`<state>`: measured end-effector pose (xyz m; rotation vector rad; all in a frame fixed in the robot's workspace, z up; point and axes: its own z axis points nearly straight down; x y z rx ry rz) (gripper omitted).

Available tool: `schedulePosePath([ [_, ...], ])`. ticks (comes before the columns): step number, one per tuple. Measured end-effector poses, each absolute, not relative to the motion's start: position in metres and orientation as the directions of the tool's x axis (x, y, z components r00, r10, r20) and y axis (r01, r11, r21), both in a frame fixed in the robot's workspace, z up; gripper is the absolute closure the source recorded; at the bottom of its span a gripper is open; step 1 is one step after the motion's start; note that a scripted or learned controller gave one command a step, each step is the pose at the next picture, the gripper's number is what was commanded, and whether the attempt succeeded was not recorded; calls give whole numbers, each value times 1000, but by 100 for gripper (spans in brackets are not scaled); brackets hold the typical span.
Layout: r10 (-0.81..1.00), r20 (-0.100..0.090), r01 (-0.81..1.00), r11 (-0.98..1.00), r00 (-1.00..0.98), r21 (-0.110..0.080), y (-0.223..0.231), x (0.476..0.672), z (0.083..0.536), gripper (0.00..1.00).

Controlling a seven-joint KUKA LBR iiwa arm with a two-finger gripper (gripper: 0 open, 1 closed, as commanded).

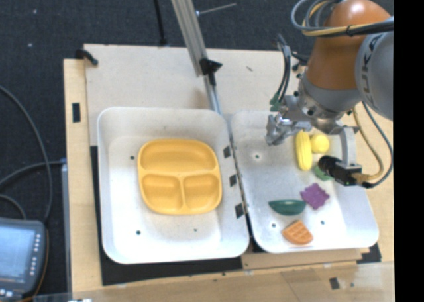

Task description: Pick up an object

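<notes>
While the gripper [286, 128] is hovering beside the yellow corn [303, 150], grasp unclear, it is approaching; next needs lowering.

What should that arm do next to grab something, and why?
Probably drop the hand a little lower and toward the banana. The hand hangs over the right bin beside the banana, with nothing seen between its fingers, and the banana is the nearest toy.

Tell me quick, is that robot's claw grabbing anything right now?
Gripper: over the right bin, near the yellow toy; whether it grips anything cannot be told.
</notes>
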<state>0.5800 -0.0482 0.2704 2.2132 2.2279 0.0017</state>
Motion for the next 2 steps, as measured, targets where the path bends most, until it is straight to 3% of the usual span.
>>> schedulePosePath([
  [2, 1000, 1, 1000, 7, -7, 1, 64, 617, 253, 100],
])
